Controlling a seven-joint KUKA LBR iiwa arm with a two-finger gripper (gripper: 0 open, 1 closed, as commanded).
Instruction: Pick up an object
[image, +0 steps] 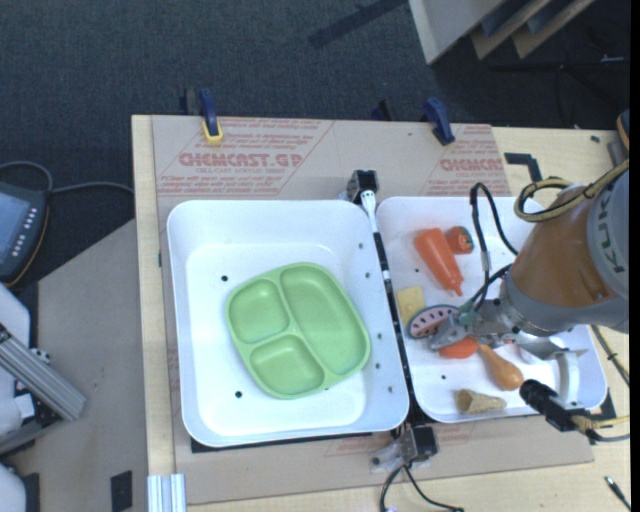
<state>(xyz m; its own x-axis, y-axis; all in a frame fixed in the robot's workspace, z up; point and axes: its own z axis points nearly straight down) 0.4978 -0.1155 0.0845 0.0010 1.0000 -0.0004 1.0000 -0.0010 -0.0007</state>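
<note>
Light even and fairly bright from overhead, slightly cool cast. I see both white bins (190, 330) close to blown out; their rims lose detail against the floors. Soft, short shadows only: a faint one under the green divided plate (295, 328), a darker patch beneath the arm (565, 262) over the right bin. Dark carpet (90, 70) around the bench reads dim and grainy. Focus acceptable mid-frame; printing on the board (240, 160) legible but soft. Small items in the right bin smeared, edges fuzzy. Arm near the right edge slightly blurred. Overall resolution low, compression noise visible.
</note>
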